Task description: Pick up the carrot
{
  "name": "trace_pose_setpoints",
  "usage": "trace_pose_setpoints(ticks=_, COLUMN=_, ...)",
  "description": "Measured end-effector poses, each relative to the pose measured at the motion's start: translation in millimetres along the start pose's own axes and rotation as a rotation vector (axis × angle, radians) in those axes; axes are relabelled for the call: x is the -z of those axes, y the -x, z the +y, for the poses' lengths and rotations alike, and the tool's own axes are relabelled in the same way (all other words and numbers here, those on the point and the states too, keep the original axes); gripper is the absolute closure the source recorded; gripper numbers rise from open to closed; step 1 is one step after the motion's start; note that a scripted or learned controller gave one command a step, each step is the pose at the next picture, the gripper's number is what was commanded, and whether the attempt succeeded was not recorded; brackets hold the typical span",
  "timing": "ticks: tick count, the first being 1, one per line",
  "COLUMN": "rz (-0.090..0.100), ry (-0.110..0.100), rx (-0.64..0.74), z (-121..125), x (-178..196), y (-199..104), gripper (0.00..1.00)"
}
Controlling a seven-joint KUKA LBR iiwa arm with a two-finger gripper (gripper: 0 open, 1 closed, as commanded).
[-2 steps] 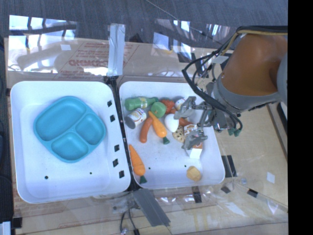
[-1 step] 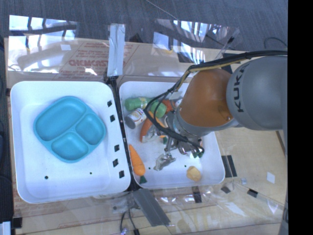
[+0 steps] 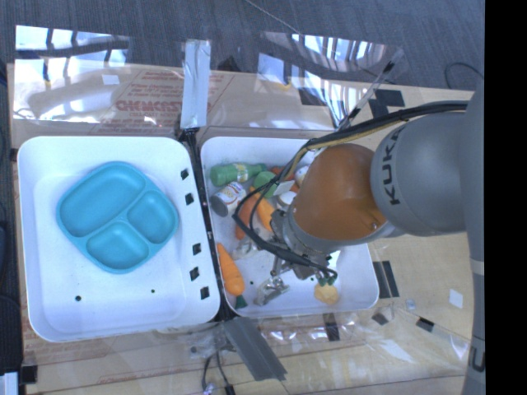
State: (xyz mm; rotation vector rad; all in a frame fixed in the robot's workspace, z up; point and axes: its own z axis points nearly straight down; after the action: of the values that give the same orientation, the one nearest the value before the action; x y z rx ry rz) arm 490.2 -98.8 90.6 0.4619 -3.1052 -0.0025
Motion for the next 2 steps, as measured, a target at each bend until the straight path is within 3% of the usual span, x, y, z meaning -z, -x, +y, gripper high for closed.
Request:
trace_pose_setpoints(ticks=1, rz=-0.002, ry=-0.011, rx=0.264, z=-5, x=3, y=16, gripper=0.00)
trace_pose_setpoints(ticks=2, rz=-0.003, ry=-0.009, rx=0.384, z=-11, x=3, y=50, gripper=0.00)
